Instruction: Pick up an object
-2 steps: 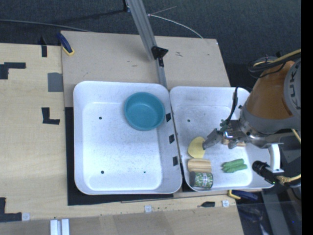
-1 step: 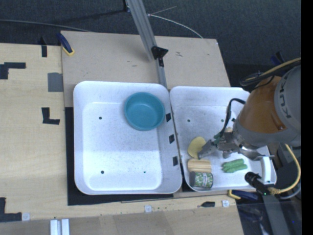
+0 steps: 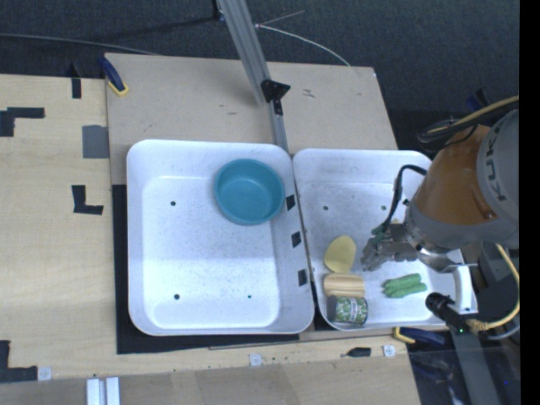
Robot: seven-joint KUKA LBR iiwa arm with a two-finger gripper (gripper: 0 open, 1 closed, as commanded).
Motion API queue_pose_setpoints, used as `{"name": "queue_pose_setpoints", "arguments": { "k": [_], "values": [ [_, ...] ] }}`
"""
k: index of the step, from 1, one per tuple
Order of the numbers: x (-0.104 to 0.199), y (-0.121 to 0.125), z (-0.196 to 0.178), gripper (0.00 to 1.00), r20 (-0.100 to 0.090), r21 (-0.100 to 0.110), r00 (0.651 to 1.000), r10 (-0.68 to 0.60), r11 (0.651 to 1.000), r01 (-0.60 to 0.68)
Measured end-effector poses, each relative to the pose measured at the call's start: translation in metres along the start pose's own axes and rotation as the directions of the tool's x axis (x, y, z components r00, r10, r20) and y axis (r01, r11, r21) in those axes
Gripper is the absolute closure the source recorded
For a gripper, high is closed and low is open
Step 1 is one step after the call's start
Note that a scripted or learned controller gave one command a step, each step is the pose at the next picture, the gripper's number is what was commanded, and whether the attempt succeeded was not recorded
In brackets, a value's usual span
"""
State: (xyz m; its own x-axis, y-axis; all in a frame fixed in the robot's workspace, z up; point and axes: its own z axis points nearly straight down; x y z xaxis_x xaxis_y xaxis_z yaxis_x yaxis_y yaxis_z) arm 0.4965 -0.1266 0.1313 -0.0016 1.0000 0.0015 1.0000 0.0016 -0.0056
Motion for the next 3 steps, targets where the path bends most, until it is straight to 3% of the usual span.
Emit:
{"name": "queue_pose_setpoints", "arguments": {
  "k": [3],
  "values": [
    [0.004, -0.003, -0.150, 1.00, 0.003, -0.009, 1.000, 0.000, 1.000, 0.000]
  ]
}}
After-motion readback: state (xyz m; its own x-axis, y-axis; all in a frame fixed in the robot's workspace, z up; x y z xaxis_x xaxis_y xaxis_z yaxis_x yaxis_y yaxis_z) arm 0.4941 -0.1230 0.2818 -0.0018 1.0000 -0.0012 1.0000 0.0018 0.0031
